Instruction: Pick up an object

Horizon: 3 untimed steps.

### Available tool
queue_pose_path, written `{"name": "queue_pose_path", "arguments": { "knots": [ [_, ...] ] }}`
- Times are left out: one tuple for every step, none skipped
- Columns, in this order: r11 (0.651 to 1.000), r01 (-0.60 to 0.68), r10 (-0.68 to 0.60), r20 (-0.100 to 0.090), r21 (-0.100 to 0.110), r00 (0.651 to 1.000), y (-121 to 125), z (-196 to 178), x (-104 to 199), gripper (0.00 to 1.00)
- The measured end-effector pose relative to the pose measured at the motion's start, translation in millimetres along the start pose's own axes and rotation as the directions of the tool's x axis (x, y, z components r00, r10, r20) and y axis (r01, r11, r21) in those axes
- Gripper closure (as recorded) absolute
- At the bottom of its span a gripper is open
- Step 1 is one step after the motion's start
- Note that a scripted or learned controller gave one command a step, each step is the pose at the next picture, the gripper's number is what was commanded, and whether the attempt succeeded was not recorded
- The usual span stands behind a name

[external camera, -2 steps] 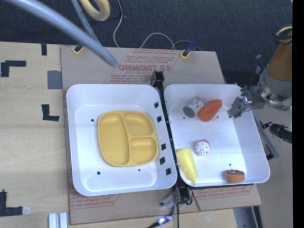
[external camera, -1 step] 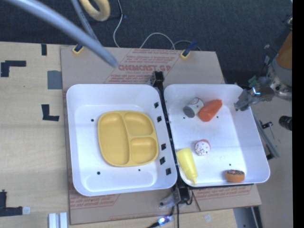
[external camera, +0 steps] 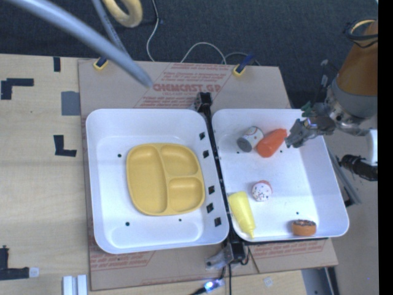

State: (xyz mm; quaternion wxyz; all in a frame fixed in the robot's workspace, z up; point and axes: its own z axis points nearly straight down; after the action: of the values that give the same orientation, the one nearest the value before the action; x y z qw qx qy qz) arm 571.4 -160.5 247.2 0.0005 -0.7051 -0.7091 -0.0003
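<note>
Hand [external camera: 302,132] is hanging over the far right corner of the right bin [external camera: 325,183]. I cannot tell if it is gripping or let go, and nothing is showing in it. Just beside it, toward the left, an orange carrot toy [external camera: 271,142] is lying in the bin, so I am guessing it is the next pick. Its long side is pointing slantwise, up toward the hand. It is looking smooth, fat and bright orange, and is touching a small grey cup [external camera: 248,139] on its other side.
</note>
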Motion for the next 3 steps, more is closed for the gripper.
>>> {"name": "queue_pose_path", "arguments": {
  "knots": [
    [1.000,0.001,-0.001,0.000,0.001,1.000,1.1,12.5,59.4,1.00],
    [1.000,0.002,-0.002,-0.001,0.001,1.000,-3.4,4.9,111.6,1.00],
    [1.000,0.001,-0.001,-0.001,0.002,1.000,-12.9,3.3,160.1,1.00]
  ]
}}
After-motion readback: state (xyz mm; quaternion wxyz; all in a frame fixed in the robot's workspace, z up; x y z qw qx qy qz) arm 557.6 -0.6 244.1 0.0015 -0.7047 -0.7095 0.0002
